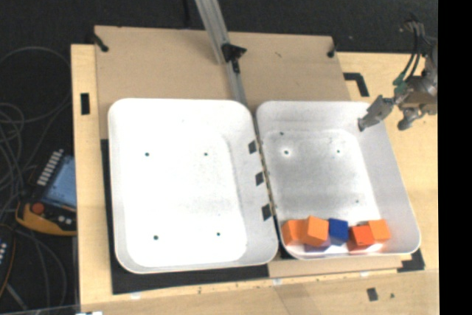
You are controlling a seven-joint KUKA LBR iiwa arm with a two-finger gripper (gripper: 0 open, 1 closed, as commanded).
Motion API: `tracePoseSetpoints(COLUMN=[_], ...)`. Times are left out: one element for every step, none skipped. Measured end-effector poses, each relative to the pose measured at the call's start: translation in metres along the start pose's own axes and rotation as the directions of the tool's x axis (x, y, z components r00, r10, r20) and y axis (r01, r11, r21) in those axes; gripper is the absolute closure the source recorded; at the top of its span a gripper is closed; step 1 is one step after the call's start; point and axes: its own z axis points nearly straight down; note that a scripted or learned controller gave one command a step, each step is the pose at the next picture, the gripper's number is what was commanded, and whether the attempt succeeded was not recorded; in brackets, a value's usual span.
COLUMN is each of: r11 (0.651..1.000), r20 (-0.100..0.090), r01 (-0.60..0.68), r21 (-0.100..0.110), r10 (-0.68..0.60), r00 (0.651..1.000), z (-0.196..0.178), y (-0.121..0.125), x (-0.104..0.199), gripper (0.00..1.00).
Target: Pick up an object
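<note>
The gripper point(389, 117) hangs at the right bin's point(317, 125) upper right corner, over its rim, with its two fingers spread wide and nothing between them. The blocks lie well apart from it, in a row along the bin's near wall: two orange blocks point(306, 231) touching at the left, a blue block point(338, 229) just beside them, then two more orange ones point(369, 234). The left bin point(184, 181) sits alongside, touching the right bin.

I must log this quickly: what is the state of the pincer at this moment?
Pincer: open, holding nothing, above the upper right edge of the right bin.
</note>
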Motion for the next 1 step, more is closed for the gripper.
tracePoseSetpoints(r11=[1.0], r20=[-0.005], r01=[-0.005], r21=[0.008], r10=[0.005], r00=[1.0], z=[0.095], y=[-0.0312], x=[0.0356], gripper=[0.0])
